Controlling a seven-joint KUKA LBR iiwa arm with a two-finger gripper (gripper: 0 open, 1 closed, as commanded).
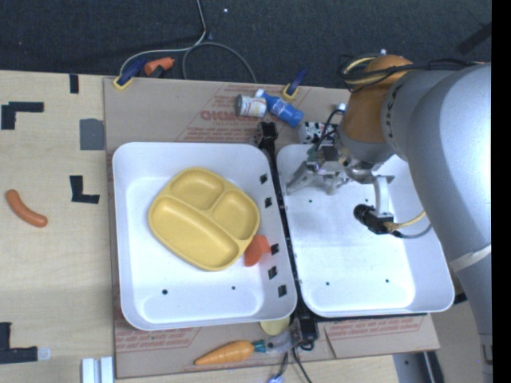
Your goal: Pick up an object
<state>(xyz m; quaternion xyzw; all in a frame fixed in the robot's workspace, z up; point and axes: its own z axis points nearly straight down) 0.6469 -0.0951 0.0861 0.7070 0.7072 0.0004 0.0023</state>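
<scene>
Wooden desk with 2 white bins; gripper, grip state unclear, hovers in right bin, apparently mid-approach, needing a target like the yellow plate.

Pale wooden bench bearing black tape marks and a brown cardboard sheet, backed by dark speckled carpet floor crossed by a thin cable, under even, diffuse lighting.

- Red print on the cardboard sheet under the bins — upside down, too blurred to read.
- More red print along the same sheet's front edge — letters too small to make out.
- No other legible text.
</scene>
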